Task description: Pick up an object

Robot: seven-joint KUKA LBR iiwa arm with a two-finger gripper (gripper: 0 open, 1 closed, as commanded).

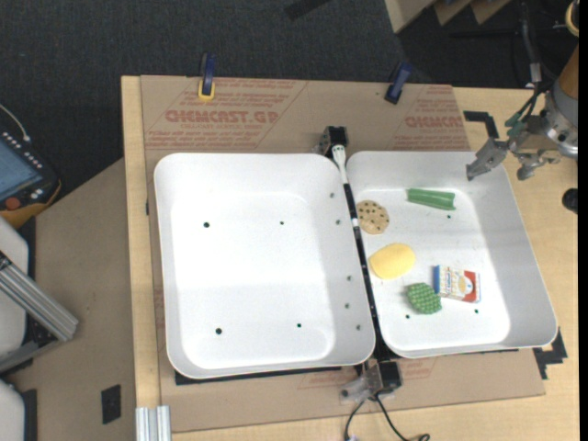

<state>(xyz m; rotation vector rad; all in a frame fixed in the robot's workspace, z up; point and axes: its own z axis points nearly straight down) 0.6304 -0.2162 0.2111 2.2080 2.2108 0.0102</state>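
You have two white bins on the worktop (138,246): the left bin (175,246) and the right bin (524,255), which carries every candidate for the pick. The arm (560,122) comes in over the right bin's far right corner, and the gripper (503,159) hangs there above the rim with nothing between its fingers; they look apart, though at this size that is my best reading, not a certainty.

Take the objects in order of size. The carton (457,284), white with red and blue print, lies flat toward the near right of the bin. It is probably light and stiff-walled; close across its narrow width and it should hold, but squeeze gently, as thin card may buckle. The green bar (431,197) lies at the far side, nearest the gripper. It looks rigid and slim, so take it across its short axis at mid-length. The yellow lump (392,261) sits near the bin's middle, rounded and smooth, likely light but prone to slipping out sideways; centre the fingers on its widest part. The green scrubber-like piece (424,298) touches or nearly touches the carton's left edge, looks soft and textured, and should grip easily, though you risk nudging the carton. The cookie (372,216) lies close to the dividing wall, flat and thin, the hardest to get under.
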